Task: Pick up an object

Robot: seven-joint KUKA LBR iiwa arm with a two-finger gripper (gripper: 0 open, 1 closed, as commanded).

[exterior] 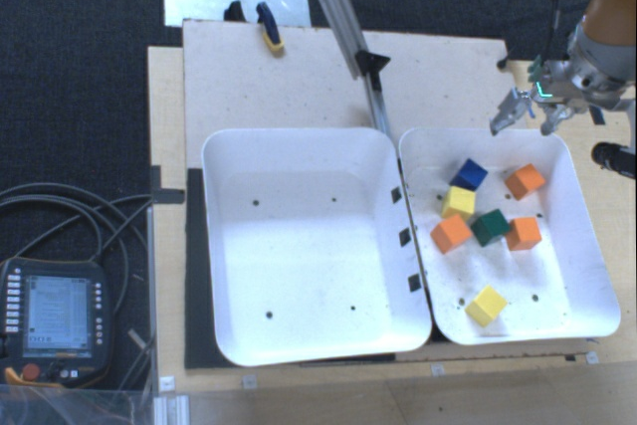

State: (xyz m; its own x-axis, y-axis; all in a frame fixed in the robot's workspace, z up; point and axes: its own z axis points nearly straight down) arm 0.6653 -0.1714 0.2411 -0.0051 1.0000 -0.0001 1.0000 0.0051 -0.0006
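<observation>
Hovering above the far rim of the right bin (587,244), the gripper (529,115) is seen with its fingers spread and nothing between them. Seven cubes are scattered in that bin: a blue cube (470,175), three orange, two yellow and one green. The left bin (214,214) sits alongside.

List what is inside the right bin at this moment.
The right bin holds seven cubes: one blue, three orange, two yellow, one green. The hand hangs open over its far rim, covering no cube.
</observation>
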